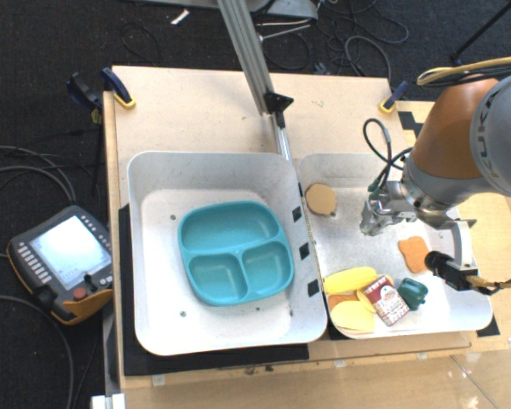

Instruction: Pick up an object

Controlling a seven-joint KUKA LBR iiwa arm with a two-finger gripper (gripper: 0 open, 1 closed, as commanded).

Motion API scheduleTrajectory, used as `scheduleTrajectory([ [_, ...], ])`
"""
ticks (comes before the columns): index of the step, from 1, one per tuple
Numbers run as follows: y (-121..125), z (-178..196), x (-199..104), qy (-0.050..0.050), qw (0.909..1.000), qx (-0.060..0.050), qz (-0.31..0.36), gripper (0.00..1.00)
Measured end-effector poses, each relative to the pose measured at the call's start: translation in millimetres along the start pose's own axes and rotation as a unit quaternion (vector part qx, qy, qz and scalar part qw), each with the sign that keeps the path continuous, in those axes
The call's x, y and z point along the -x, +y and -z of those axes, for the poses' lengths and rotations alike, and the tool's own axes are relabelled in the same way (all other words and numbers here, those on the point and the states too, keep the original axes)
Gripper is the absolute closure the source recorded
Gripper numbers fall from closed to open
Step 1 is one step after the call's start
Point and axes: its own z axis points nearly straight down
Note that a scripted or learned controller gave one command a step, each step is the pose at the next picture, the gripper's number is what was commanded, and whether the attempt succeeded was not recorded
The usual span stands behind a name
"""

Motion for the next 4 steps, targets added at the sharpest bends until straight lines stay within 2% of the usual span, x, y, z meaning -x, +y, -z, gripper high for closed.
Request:
scheduleTrajectory([
  [1, 2, 41, 0, 0.000, 1.0000, 0.000, 0.000, 1.00],
  [2, -3, 36, -52, 0.002, 1.0000, -0.004, 0.003, 1.00],
  [3, -10, 52, -104, 0.002, 1.0000, -0.002, 0.003, 1.00],
  [4, -24, 47, -152, 0.002, 1.0000, -0.004, 0.003, 1.00],
])
